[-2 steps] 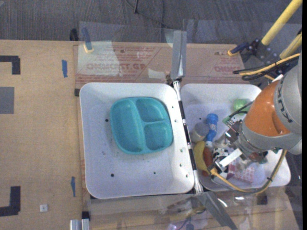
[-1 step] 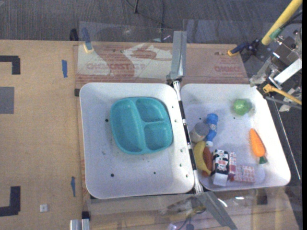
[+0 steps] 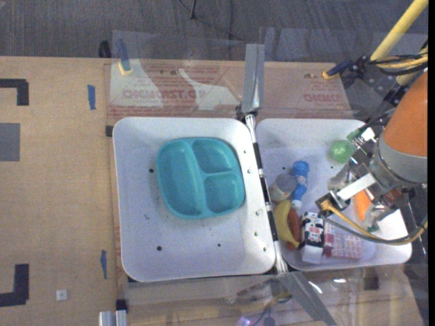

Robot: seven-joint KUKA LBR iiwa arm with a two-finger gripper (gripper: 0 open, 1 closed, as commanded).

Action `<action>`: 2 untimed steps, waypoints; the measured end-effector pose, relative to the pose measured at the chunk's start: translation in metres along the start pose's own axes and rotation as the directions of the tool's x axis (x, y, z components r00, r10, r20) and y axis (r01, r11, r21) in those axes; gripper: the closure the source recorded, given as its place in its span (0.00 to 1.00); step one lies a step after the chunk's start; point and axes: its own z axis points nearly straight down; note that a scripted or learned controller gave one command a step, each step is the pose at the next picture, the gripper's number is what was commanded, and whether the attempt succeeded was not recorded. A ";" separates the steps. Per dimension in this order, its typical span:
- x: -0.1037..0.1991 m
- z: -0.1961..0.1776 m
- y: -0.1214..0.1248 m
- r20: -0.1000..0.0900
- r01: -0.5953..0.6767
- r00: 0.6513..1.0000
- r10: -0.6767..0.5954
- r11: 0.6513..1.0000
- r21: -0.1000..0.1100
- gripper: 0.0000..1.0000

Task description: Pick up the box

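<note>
The gripper (image 3: pixel 340 199) hangs low over the right bin (image 3: pixel 272 131), and I cannot tell its state, because the wrist and cables cover it. The box (image 3: pixel 345 244), a flat pink and white carton, lies just below the gripper, near the front wall of this bin. A small black and white cow-pattern carton (image 3: pixel 312 228) touches the box on the side away from the arm, and a banana (image 3: pixel 288 224) lies beyond it.

The risk, in my judgement, is the crowding: a descent could catch the cow-pattern carton instead, or push the box against the front wall. The box lies flat, so the grasp may slip over it.

Open room is small here. The bottle with blue cap (image 3: pixel 298 179) and the green ball (image 3: pixel 340 149) stand further back. The left bin (image 3: pixel 132 236), holding a teal divided plate (image 3: pixel 201 176), offers free floor.
</note>
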 end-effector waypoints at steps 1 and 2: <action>0.030 -0.012 0.033 -0.001 -0.022 1.000 0.022 1.000 -0.001 0.00; -0.012 0.135 0.033 -0.016 -0.223 0.975 0.223 0.975 -0.005 0.00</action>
